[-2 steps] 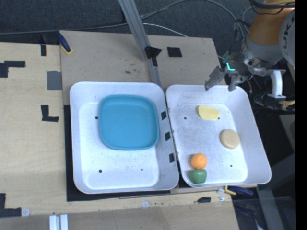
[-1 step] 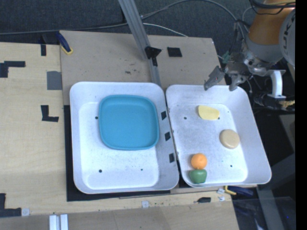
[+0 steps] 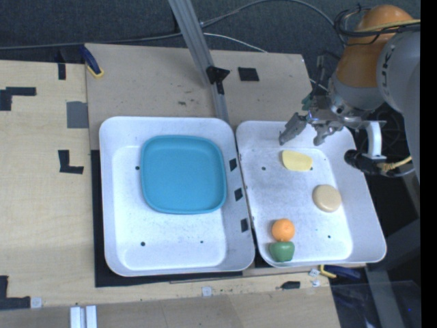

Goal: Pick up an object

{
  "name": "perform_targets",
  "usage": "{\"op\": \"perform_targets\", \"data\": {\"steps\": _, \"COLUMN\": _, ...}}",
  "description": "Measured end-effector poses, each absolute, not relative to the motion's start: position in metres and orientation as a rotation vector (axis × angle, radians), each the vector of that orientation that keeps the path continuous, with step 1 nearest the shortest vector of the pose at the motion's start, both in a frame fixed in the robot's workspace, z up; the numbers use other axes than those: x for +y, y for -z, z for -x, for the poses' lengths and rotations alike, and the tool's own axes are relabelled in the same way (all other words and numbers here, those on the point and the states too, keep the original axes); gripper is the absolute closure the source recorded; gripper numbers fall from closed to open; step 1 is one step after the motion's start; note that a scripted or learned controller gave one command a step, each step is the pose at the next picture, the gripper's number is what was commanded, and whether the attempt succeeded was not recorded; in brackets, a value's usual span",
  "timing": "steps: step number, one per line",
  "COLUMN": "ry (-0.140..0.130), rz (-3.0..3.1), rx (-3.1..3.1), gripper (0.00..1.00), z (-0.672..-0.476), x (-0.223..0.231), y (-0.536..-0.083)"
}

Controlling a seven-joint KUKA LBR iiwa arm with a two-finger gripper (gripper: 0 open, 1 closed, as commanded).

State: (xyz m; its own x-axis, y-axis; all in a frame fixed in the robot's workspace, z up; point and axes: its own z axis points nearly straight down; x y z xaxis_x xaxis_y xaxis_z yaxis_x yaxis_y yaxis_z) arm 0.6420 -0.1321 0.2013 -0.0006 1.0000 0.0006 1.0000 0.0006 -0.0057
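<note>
The pincer (image 3: 304, 134) hangs over the top part of the right bin (image 3: 263, 203), at the upper right of the frame. Its two fingers are spread wide and hold nothing. The yellow piece (image 3: 297, 160) lies just below it in the bin. To do this well, I think the pincer should move a little down the frame, sit right over the yellow piece, go straight down, then squeeze its short sides. The round tan piece (image 3: 327, 198) lies lower right, near but apart.

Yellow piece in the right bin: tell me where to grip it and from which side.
Take the yellow piece across its short width, coming straight down. It lies flat and longer sideways, apart from its neighbours, with the open pincer just above it.
</note>
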Motion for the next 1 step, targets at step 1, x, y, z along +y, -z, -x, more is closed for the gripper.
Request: {"op": "perform_targets", "data": {"steps": 1, "ry": -0.006, "rz": 2.217, "rx": -2.219, "gripper": 0.00, "z": -0.6408, "x": -0.1319, "y": -0.1374}}
